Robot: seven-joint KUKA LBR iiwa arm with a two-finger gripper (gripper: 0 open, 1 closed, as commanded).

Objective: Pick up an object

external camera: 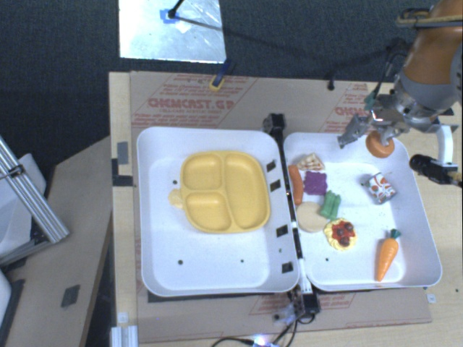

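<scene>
The gripper (377,137) is at the top of the right bin (427,266), right over a round orange toy (380,146). I cannot tell if it holds it. A yellow plate (219,191) sits in the left bin (155,266).

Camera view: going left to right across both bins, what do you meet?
Yellow tray → sausage → purple block → green piece → wrapped candy → carrot.
</scene>
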